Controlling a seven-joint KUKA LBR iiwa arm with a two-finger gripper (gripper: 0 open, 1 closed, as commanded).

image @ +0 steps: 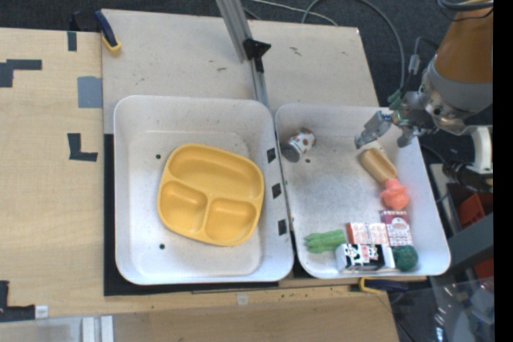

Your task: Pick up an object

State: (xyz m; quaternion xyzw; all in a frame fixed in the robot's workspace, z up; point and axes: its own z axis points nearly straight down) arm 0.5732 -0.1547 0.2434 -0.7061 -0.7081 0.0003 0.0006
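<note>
Objects for picking sit in my right bin (321,188): a tan cylinder (377,163) near the far right wall, an orange-pink piece (394,195) just below it, a small cup-like item (300,143) near the divider, and a green toy (324,241) beside small cartons (377,235) at the near edge. My hand (388,129) hovers just above the cylinder, fingers spread apart, holding nothing. A yellow divided plate (211,193) lies in the left bin (128,172).

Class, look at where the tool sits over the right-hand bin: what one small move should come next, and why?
Probably lower the tool onto the tan cylinder. It hangs just above that piece's upper end with nothing between its fingers, and the cylinder lies apart from the orange-red toy below it.
</note>
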